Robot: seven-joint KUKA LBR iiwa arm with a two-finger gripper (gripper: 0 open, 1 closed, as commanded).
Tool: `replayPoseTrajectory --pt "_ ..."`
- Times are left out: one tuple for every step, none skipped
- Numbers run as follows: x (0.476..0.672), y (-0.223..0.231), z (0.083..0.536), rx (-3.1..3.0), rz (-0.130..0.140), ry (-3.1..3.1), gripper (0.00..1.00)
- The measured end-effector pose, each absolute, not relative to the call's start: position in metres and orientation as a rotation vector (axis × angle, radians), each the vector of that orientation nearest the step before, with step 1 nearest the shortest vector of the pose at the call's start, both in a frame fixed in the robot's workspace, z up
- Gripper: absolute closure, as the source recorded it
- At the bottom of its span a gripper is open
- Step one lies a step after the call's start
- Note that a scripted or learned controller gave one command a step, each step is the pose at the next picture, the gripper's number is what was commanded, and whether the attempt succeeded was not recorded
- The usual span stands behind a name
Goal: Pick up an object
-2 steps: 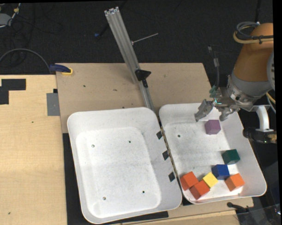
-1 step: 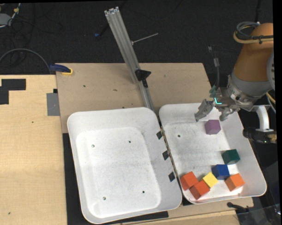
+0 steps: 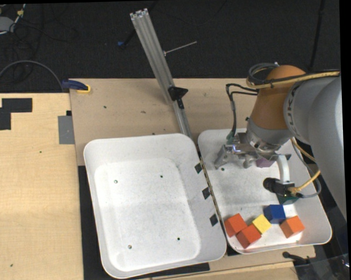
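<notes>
Blocks point(image 3: 262, 224) sit crowded at the right bin's point(image 3: 221, 142) near edge; the tool point(image 3: 240, 154) hangs above its far end, grip state unclear. Descend on an outer block.

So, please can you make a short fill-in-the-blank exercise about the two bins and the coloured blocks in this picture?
1. All the coloured blocks lie in the ____ bin.
2. The block beside the blue block and between the orange ones is ____.
3. The blocks lie along the bin's ____ edge.
4. The gripper is over the ____ part of that bin, away from the blocks.

Missing words: right; yellow; near; far
</notes>
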State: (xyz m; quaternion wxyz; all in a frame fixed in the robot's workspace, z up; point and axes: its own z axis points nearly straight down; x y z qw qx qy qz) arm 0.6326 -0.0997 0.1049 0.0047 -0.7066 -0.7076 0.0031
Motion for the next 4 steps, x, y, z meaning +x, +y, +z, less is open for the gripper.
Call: replayPoseTrajectory --pt "0.641 -0.116 0.090 -2.222 0.001 -2.220 0.00" --pt "0.639 -0.125 0.091 -2.221 -0.002 -2.219 0.00" --pt "0.624 -0.126 0.259 -2.224 -0.006 -2.227 0.00" --pt "0.530 -0.085 0.264 -2.218 0.004 -2.217 0.00"
